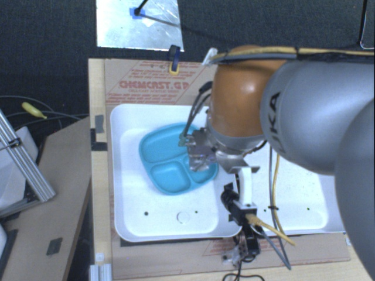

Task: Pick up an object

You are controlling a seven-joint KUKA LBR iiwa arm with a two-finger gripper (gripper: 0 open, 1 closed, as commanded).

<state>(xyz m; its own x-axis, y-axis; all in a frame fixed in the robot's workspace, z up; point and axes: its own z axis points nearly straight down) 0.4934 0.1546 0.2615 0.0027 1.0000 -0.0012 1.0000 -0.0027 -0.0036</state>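
Divided blue dish [167,160], smooth moulded plastic with a soft sheen, lying in the left white bin [126,215], likewise smooth plastic, faintly glossy along its rim. Arm [316,110]: grey casing with a satin, lightly reflective finish; orange band [240,98] of glossy, polished-looking material. Hand [199,154]: bare, dull grey metal parts. Brown cardboard sheet [149,81] beneath the bins, matt, with printed red lettering. Counter [67,174]: matt tan board. Background: dark, coarse-textured fabric [47,40] carrying a shiny, crinkled foil-like sheet [137,16].
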